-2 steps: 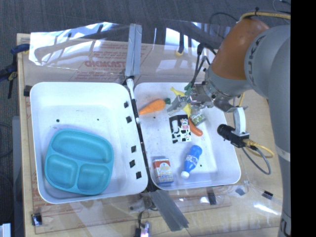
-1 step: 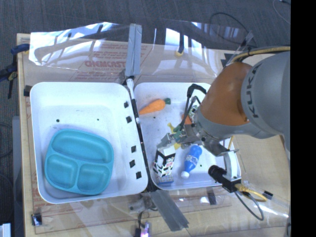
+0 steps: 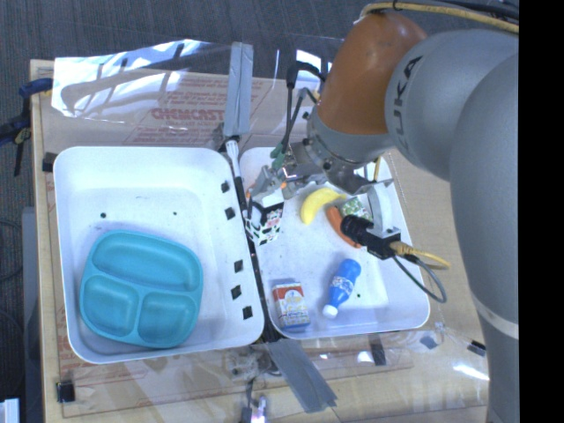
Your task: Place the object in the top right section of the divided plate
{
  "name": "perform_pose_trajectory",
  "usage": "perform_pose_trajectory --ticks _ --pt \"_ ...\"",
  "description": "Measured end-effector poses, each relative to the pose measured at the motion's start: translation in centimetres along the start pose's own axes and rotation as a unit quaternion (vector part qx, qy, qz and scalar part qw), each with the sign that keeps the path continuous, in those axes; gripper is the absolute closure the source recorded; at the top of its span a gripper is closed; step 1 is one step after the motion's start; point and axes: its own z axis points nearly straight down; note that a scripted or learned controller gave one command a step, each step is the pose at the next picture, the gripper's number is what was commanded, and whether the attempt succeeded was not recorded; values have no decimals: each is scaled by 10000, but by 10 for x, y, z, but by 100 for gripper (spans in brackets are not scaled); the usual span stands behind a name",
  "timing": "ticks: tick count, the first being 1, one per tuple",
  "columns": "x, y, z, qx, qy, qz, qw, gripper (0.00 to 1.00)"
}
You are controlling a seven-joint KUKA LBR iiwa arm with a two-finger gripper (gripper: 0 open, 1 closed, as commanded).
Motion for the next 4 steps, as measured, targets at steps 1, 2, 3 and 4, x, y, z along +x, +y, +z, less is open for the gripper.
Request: perform_pose_trajectory --ticks 1,2,3,4 --pt "88 -63 68 22 0 -229 9997 100" --pt "162 -45 25 13 -5 846 9964 100" --pt "161 -65 -2 1 -5 949 9955 100" --pt "212 -58 29 26 -13 858 9963 100"
